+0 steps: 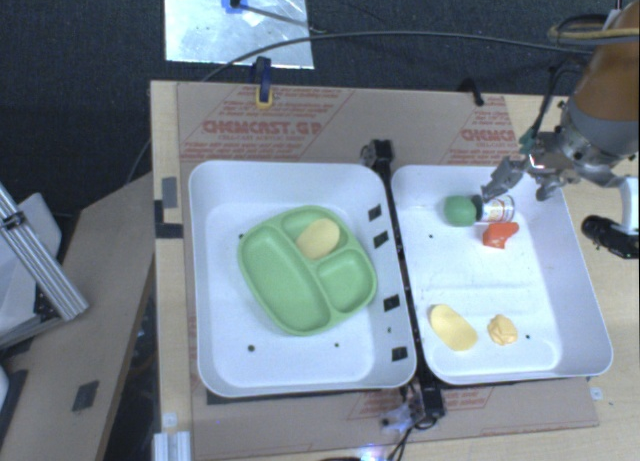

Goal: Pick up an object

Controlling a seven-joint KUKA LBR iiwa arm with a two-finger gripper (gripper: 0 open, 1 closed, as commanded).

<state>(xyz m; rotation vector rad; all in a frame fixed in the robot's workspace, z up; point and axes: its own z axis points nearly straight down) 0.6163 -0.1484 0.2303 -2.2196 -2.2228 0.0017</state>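
In the right bin [570, 279] lie a green ball [460, 210], a small silver can [497, 211] beside it, and a red piece [500, 235] just below the can. Two yellow pieces, a larger one [452, 328] and a smaller one [502, 329], sit near the bin's front. My gripper [520, 176] hovers over the bin's far right part, just above and right of the can. Nothing shows between its fingers.
The left bin [225, 249] holds a green divided plate [305, 269] with a yellow piece [319, 238] in its upper compartment. A black hinge strip [395, 249] runs between the bins. Cables [420, 39] cross the cardboard behind.
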